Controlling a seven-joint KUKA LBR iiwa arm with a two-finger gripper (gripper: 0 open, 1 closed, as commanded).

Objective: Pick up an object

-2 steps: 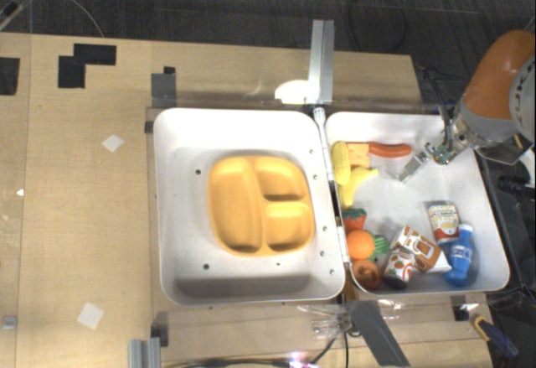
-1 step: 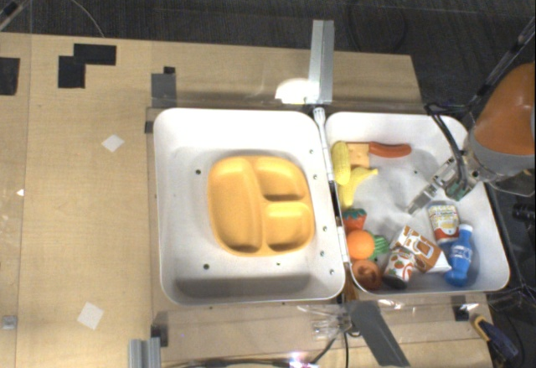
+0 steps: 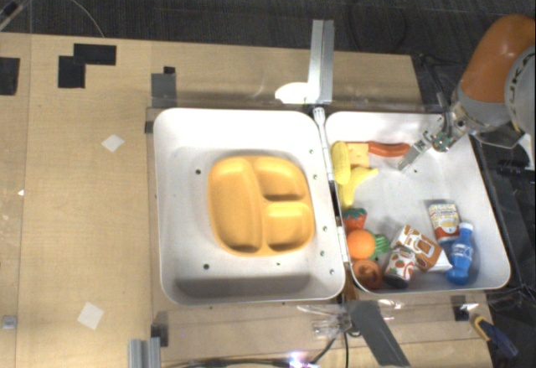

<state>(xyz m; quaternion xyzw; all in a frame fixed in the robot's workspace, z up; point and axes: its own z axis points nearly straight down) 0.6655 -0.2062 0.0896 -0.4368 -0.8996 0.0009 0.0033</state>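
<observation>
My gripper (image 3: 425, 147) hangs over the far part of the right bin (image 3: 490, 215), reaching in from the right under the orange-banded arm (image 3: 496, 64). Its tip lies just right of a red-orange sausage-shaped toy (image 3: 385, 148) and seems close to it, but I see nothing held. A yellow banana (image 3: 347, 173) and a pale yellow block (image 3: 358, 153) lie left of that toy. Along the near side sit a strawberry (image 3: 355, 216), an orange (image 3: 361, 244), a brown-and-white carton (image 3: 414, 251), a small labelled can (image 3: 443, 218) and a blue bottle (image 3: 461, 255).
The left bin (image 3: 180, 190) holds a yellow divided tray (image 3: 255, 203). A metal post (image 3: 322, 56) rises behind the wall between the bins. Bare white floor lies in the middle of the right bin, between the gripper and the near objects.
</observation>
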